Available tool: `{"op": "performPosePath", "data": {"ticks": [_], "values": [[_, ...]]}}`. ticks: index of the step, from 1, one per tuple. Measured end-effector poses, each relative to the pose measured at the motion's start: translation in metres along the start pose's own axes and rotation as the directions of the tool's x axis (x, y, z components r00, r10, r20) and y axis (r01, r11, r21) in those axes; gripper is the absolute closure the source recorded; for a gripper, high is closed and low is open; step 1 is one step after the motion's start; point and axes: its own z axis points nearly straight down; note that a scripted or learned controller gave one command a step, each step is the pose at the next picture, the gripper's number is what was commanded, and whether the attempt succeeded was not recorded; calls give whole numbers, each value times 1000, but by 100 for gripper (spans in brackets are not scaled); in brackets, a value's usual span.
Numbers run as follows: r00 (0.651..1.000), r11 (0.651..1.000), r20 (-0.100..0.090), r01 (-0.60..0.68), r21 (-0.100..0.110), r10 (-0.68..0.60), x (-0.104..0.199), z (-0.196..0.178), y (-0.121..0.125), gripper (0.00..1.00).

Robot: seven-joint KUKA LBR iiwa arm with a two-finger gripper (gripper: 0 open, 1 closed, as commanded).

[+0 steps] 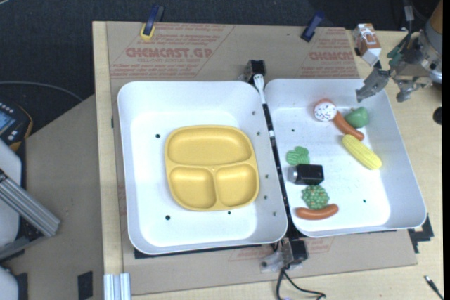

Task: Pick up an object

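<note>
Objects for picking are lying clustered in the right bin (pixel 394 200): broccoli (pixel 314 195), a sausage (pixel 316 211) and corn (pixel 361 152), while the yellow tray (pixel 211 166) is sitting left. The end effector (pixel 383 84) is hovering at the bin's far right edge, fingers spread and gripping nothing, seemingly lining up a descent.

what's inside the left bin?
The left bin holds one yellow tray with three compartments, lying flat near its middle. Small dark dots mark the bin floor. Whatever is beneath the tray is covered.

Two white bins (pixel 133 151); one yellow divided plate (pixel 211 166) in the left; seven toy foods (pixel 361 152) in the right.
</note>
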Motion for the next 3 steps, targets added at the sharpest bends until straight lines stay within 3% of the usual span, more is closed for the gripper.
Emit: {"op": "performPosePath", "data": {"ticks": [3], "values": [[1000,1000,-3,1,8,-1,15,138,-5,0]]}}
